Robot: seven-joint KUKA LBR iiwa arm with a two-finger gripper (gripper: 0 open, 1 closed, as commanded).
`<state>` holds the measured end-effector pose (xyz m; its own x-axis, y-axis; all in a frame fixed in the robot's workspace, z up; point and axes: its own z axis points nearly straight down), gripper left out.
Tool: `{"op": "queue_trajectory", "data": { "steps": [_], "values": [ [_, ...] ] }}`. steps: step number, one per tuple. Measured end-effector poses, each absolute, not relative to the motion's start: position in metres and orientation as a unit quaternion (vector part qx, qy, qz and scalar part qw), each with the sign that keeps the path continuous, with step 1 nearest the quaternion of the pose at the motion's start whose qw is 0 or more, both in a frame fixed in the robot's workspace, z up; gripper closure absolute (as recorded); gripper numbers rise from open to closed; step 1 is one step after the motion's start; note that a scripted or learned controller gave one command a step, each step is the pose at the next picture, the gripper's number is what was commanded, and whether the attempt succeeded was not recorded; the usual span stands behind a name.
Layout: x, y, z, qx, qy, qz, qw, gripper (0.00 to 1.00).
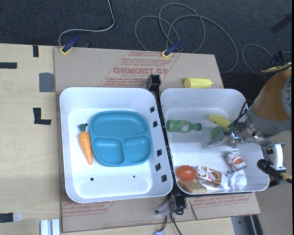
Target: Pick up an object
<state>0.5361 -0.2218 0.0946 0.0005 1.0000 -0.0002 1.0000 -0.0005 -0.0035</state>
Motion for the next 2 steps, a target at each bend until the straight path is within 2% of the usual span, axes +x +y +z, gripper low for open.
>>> {"op": "queue_trajectory", "data": {
  "steps": [1,2],
  "values": [
    [0.494,-0.220,0.089,-0.707,-0.707,-0.0003,-0.002,0.00],
    [0.496,-0.220,0.099,-0.707,-0.707,-0.0010,-0.004,1.00]
  ]
}}
